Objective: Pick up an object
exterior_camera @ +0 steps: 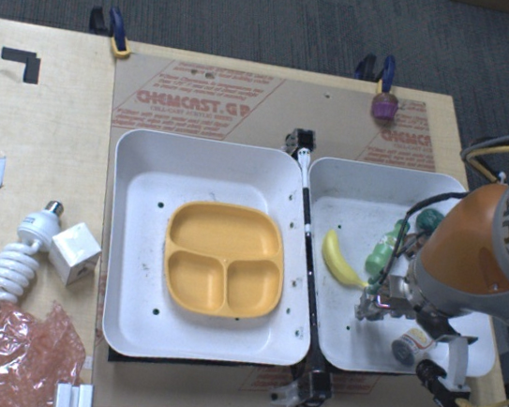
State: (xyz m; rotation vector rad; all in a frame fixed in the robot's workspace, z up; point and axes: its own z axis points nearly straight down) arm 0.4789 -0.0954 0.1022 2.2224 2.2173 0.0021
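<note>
Camera view, looking down at a slant: two white bins side by side on the bench; left bin [137, 228] holds a yellow divided tray [224, 260], right bin [356, 189] holds the pickable items. Arm [475, 250] reaches in from the right w/ its orange band over the right bin's far half; claw [380, 305] sits low in that bin, just right of the banana [341, 260]. Claw state: cannot tell, the metal parts at the tip are too small and part-hidden by the wrist. Nothing is seen held. Likeliest target, in my judgement, is the banana: it lies flat on the bin floor near the divider between bins, apart from the wall. Long axis runs approx. from upper-left to lower-right in frame, curved, w/ upper end toward the back of the bin and lower end toward the claw. Handling est.: light, probably a plastic toy, stiff, smooth and a bit slippery, not fragile; may roll or skid on the bare floor if nudged. Best hold is across the short axis at mid-length, where it is thickest. Green object [381, 255] lies just beside the banana's right, under the arm; identity unclear. Small round item [411, 346] sits near the bin's front right. Outside the bins: bulb [19, 257], white cube [75, 252].
</note>
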